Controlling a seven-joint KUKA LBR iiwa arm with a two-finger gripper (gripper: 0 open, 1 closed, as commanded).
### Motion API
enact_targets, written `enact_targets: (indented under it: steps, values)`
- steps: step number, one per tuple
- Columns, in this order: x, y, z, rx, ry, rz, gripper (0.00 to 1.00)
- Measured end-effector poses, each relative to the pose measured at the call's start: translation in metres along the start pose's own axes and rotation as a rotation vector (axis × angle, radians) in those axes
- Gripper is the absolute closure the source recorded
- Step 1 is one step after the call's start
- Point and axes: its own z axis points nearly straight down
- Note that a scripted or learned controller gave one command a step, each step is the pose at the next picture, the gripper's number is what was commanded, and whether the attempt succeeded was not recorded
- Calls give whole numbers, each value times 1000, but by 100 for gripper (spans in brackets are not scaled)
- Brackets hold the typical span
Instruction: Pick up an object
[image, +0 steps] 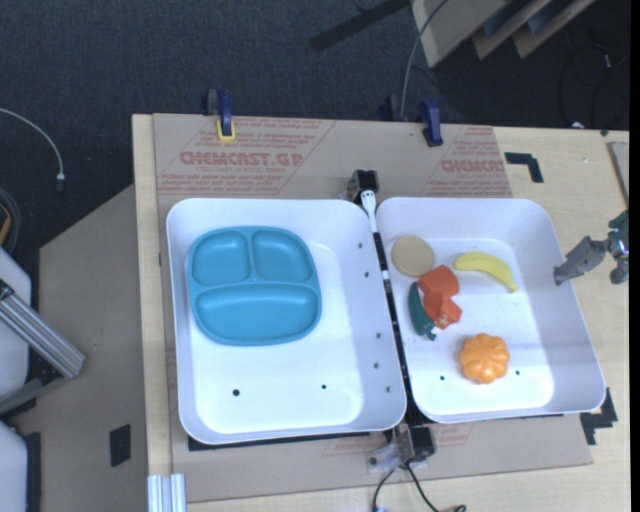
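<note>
Two white bins sit side by side on the bench, and the gripper (590, 258) – fingers spread, holding nothing – hangs at the right bin's (560, 395) rim, well apart from the banana (487, 269), so a descent here risks striking the wall – or closing on air.

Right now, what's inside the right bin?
Right bin: banana, tan disc, red piece lying on a green one, orange pumpkin. Anything beneath them is covered.
</note>
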Motion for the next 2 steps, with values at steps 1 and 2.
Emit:
enact_targets:
  steps: [1, 2]
  values:
    - [10, 4, 54, 6, 4, 0, 0]
    - [16, 2, 117, 7, 4, 0, 0]
